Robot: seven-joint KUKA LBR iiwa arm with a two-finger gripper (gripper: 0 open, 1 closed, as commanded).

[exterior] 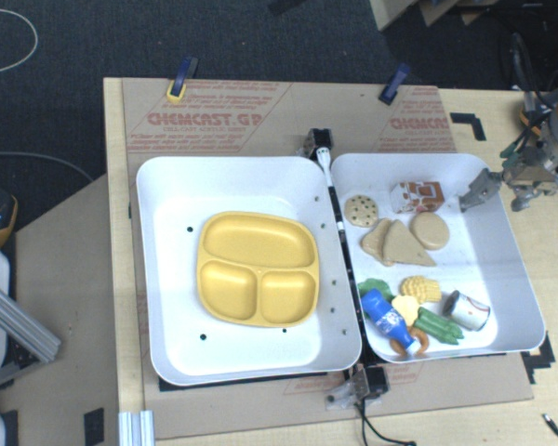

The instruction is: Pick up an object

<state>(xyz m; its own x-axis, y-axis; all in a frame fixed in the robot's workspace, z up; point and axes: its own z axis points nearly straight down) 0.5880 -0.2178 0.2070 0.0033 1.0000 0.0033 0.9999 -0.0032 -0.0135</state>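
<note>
**Hand at the edge of the toy food bin**

The hand [498, 190] hung over the right rim of the right bin [511, 249]. Its two fingers [477, 191] looked spread apart with nothing between them, though that part was small and hard to see.

The right bin held toy food. A cookie [360, 210] lay near the top left. A small box [418, 194] sat beside it, near the hand. Bread slices [395, 242] lay in the middle. Corn [420, 290], a blue bottle [384, 312] and a can [467, 310] lay lower down.

The left bin [167, 277] held a yellow tray [258, 268]. Both bins sat on the bench [130, 156].
</note>
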